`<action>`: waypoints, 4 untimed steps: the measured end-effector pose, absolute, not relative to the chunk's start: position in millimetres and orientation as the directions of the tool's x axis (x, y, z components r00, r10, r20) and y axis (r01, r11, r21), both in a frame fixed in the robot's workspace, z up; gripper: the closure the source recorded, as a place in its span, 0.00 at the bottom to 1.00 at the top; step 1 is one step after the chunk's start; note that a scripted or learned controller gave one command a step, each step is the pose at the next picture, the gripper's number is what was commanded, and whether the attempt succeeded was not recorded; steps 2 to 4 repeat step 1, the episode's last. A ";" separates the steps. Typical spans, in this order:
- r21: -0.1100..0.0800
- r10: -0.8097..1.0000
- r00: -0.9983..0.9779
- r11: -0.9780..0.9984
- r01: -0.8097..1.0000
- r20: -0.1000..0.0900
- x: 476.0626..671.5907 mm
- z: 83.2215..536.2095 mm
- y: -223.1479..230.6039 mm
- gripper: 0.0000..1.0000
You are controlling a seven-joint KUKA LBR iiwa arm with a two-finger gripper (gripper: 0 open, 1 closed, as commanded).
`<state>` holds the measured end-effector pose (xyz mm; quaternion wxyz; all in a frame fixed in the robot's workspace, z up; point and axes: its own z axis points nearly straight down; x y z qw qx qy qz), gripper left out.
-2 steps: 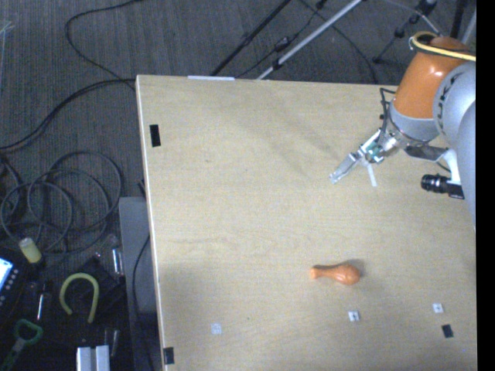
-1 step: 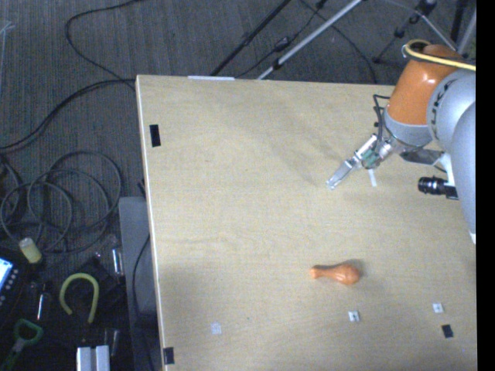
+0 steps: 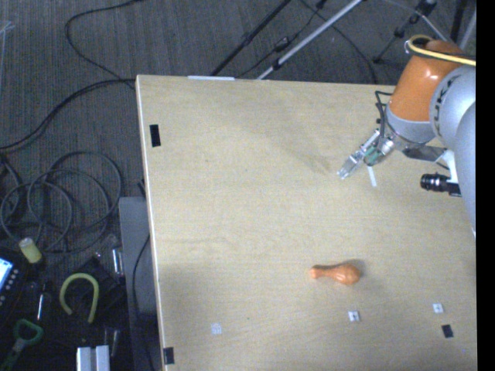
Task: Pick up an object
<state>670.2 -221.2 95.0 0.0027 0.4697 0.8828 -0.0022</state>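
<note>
Item: orange pear-shaped toy (image 3: pixel 337 273), lying flat, lower centre of frame. Gripper (image 3: pixel 358 166), right of centre, well apart, fingers spread, empty. Risk: rounded body may roll aside or slip when pinched.

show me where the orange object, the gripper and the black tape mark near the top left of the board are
orange object (image 3: pixel 338 273): camera view, its bulbous body
gripper (image 3: pixel 357 170): camera view, midway between its fingertips
black tape mark (image 3: pixel 155 135): camera view, its centre

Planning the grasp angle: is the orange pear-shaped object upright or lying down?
Lying down: the orange pear-shaped object rests lengthwise on the tan wooden benchtop, narrow end pointing left.
</note>
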 end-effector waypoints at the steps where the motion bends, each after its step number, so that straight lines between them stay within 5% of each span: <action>1: 0.002 0.894 -0.448 0.448 0.894 0.000 669.3 183.7 -165.3 1.00; 4: 0.002 0.894 -0.448 0.448 0.894 0.000 669.3 183.7 -165.3 1.00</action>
